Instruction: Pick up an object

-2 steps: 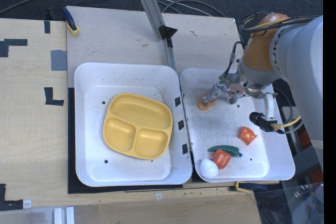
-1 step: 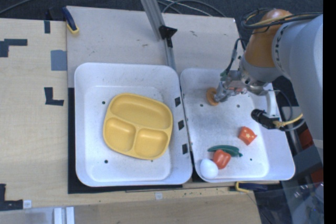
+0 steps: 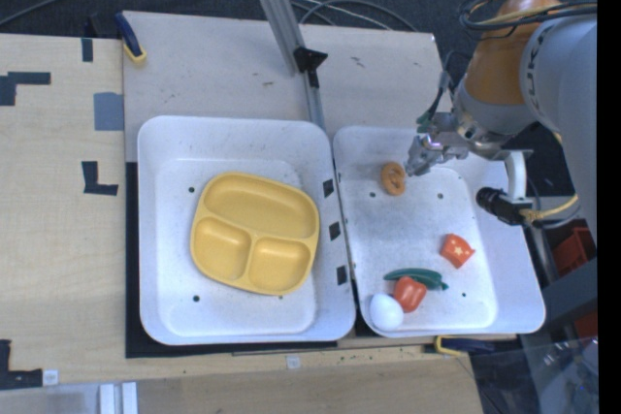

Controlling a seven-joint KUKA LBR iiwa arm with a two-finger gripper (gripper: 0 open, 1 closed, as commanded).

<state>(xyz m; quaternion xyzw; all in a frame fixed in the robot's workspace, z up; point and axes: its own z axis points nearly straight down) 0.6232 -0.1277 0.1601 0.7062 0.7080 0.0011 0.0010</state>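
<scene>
Grey arm (image 3: 543, 63) with orange band, reaching in from the right over the right bin (image 3: 505, 310). Yellow three-compartment tray (image 3: 254, 233) lying flat mid-floor in the left bin (image 3: 160, 238). Gripper (image 3: 419, 160) low near the right bin's far edge, just beside a small brown cookie-like piece (image 3: 392, 177); contact impossible to judge, jaw state impossible to tell. Toward the near edge: red pepper with green stem (image 3: 411, 288), orange-red chunk (image 3: 457, 249) by the right wall, white egg (image 3: 386, 311) at the near left corner.
</scene>
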